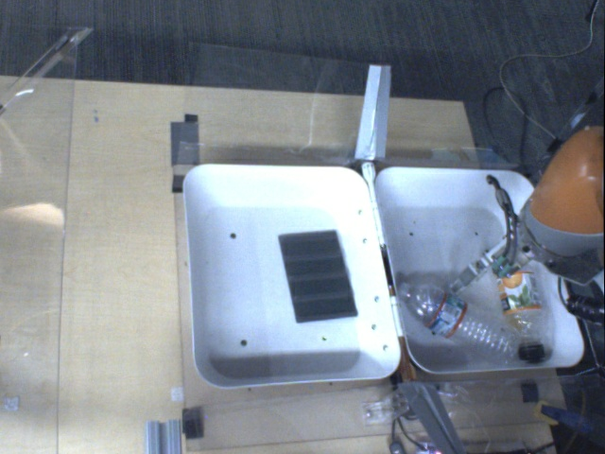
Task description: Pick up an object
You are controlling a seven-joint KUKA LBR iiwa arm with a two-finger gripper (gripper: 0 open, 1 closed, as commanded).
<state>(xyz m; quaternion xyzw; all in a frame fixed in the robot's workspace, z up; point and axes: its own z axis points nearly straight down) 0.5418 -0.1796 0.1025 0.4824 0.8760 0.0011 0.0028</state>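
Clear plastic bottle [452, 318], lying on its side in the right bin [425, 192], near the front wall. Judged light, thin-walled, slick and prone to roll; best taken across the body, near the label band. Small carton [518, 295] stands just beside it, with a dark cap-like piece [532, 352] at the front corner. Left bin [217, 206] holds one flat black ribbed pad [318, 274], roughly central. Gripper [473, 277] reaches down in the right bin, close above the bottle; finger spread cannot be told, and nothing shows between them.
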